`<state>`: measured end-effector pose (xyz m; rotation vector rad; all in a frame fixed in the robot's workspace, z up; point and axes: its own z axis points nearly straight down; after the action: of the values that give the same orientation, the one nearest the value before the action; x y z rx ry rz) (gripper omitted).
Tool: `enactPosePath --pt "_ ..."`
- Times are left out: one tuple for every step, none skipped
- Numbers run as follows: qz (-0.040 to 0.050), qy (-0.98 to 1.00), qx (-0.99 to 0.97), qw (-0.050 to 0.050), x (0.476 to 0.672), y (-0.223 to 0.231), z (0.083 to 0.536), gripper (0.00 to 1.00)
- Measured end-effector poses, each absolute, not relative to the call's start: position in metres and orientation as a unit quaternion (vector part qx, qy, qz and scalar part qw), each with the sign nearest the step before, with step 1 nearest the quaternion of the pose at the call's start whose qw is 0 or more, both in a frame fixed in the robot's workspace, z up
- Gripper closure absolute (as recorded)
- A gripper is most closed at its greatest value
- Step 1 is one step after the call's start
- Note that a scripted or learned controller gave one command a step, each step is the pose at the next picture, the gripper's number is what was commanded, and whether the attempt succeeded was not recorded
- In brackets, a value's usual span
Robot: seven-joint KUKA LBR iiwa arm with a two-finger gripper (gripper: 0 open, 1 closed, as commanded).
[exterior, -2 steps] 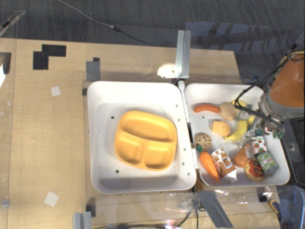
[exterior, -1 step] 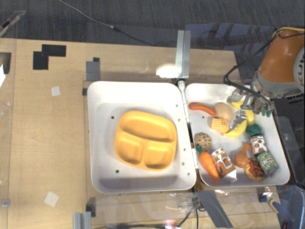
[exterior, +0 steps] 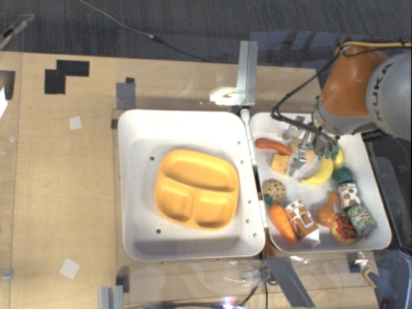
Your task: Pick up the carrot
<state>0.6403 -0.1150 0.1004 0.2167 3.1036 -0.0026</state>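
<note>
Nearest edge: at the bottom of the frame you see the bench [exterior: 58, 224] front and the lower rims of two white bins.
Carrot: you have one carrot [exterior: 281, 222], orange, lying at a slant in the lower left corner of the right bin [exterior: 376, 192], its thick end up toward a cookie [exterior: 273, 189].
Carrot against gripper: the carrot lies below and a little left of the gripper [exterior: 301, 161], apart from it, with the cookie and a cheese wedge [exterior: 279, 164] between them.
Gripper: it hangs over the upper middle of the right bin, fingers pointing down-left; you can see them slightly parted with nothing between them.
Arm: one grey arm with an orange band [exterior: 344, 85] comes in from the upper right of the frame.
Right bin count: one sausage [exterior: 273, 146], one cheese wedge, one banana [exterior: 320, 172], one cookie, one small carton [exterior: 301, 218] just right of the carrot, two cans [exterior: 354, 208], plus a few small items at the lower right too jumbled to name.
Left bin [exterior: 132, 172]: one yellow divided tray [exterior: 196, 188], three compartments, sitting in the middle.
</note>
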Motion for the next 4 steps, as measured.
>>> enactPosePath --pt "-0.0012 0.994 0.112 0.011 0.663 -0.164 0.172 0.00" --pt "-0.0020 0.993 0.115 0.015 0.617 -0.175 0.097 0.00" --pt "0.0012 0.947 0.321 0.006 0.648 -0.151 0.089 0.00" --pt "0.0015 0.949 0.316 0.012 0.652 -0.150 0.103 1.00"
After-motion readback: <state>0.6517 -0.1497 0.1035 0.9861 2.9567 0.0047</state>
